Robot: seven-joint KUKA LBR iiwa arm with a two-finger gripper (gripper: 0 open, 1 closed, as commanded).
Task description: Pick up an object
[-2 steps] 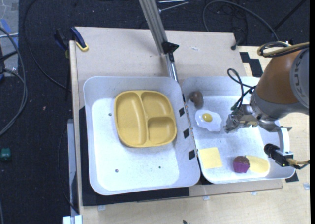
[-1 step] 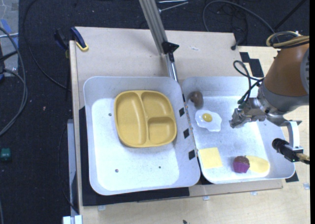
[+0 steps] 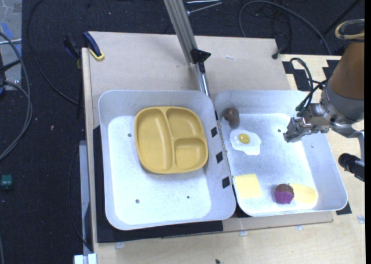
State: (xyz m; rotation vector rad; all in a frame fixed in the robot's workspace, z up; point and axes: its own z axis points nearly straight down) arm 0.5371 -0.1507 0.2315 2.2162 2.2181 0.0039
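The right white bin (image 3: 316, 167) holds a fried egg (image 3: 245, 141), a brown round piece (image 3: 231, 115) at its back left, a yellow cheese square (image 3: 248, 185) at the front, a purple piece (image 3: 283, 194) and a pale yellow piece (image 3: 305, 194) beside it. My gripper (image 3: 291, 134) hangs over the bin's right part, to the right of the egg, with nothing seen between its fingers.
The left white bin (image 3: 116, 158) carries a yellow three-compartment plate (image 3: 171, 139). A metal pole (image 3: 179, 16) slants down from the back to the seam between the bins. Black clips (image 3: 220, 155) line that seam. Cables lie on the dark floor around the bench.
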